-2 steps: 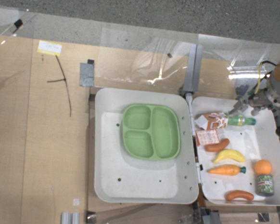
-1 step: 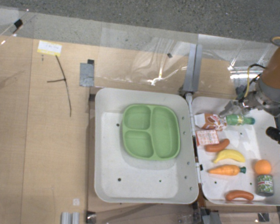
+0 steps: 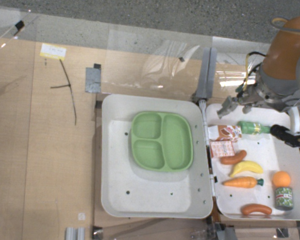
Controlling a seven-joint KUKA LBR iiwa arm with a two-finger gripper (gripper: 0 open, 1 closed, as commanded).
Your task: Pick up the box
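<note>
The box [image 3: 223, 148] is small, flat, red-and-white printed, lying in the right bin [image 3: 292, 218]; the tool's [image 3: 228, 106] spread is unreadable.

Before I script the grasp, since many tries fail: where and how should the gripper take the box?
The box lies flat near the right bin's left wall. Probably best from straight above, fingers across its narrower width at the middle. A sausage touches its lower right corner and a packet sits just above, so keep clear of those ends.
</note>
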